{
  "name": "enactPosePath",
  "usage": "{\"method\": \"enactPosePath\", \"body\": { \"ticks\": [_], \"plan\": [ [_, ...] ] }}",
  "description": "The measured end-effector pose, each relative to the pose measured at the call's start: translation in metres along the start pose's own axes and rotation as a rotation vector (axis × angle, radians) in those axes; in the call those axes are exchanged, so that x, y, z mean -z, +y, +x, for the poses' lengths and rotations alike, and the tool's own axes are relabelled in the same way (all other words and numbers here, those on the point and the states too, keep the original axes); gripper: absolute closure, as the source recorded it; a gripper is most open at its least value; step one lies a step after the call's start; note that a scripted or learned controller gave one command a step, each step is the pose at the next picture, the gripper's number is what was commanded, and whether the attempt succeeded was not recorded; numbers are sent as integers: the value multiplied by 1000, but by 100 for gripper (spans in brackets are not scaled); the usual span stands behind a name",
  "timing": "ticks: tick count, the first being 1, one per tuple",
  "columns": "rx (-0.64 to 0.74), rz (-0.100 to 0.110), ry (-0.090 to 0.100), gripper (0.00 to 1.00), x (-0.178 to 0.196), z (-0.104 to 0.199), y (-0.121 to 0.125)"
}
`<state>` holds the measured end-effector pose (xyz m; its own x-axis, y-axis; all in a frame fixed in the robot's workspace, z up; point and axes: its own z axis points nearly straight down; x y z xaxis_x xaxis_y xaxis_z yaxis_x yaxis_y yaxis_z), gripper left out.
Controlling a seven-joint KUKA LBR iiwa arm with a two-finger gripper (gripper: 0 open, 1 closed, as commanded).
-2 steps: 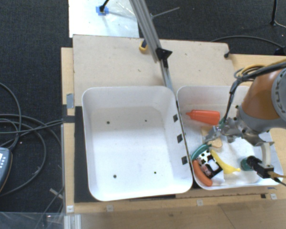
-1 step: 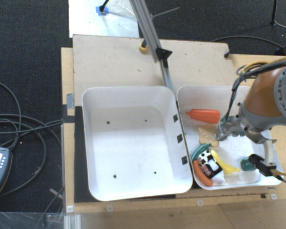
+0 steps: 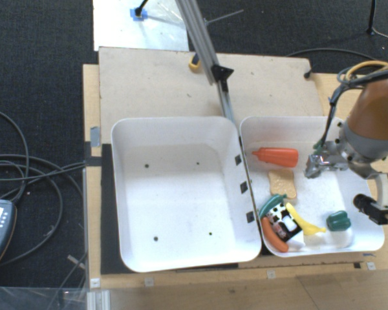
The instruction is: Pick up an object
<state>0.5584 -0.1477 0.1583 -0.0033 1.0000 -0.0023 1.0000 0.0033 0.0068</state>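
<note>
Camera view looks down on the desk (image 3: pixel 149 82) — the claw (image 3: pixel 314 166) hangs over the right bin (image 3: pixel 368 241), and whether it is clenched or released I cannot tell. Just left of the claw lies an orange bottle (image 3: pixel 276 155). Below-left sits a tan piece (image 3: pixel 282 184), then a heap of small toys (image 3: pixel 283 225). A green object (image 3: pixel 338 221) lies below-right.

bins (image 3: pixel 174 134): smooth white plastic, faint sheen
bench (image 3: pixel 149 82): matt, pale board, wood-like
orange bottle (image 3: pixel 276 155): glossy plastic
gripper (image 3: pixel 315 166): bare shiny metal
floor (image 3: pixel 39 57): dark, rough carpet
</note>
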Motion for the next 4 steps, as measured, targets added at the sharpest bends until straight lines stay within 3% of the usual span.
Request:
{"method": "enactPosePath", "body": {
  "ticks": [2,4],
  "plan": [
    [2,0,0,100,104,6,8],
    [7,2,3,100,90,105,55]
  ]
}}
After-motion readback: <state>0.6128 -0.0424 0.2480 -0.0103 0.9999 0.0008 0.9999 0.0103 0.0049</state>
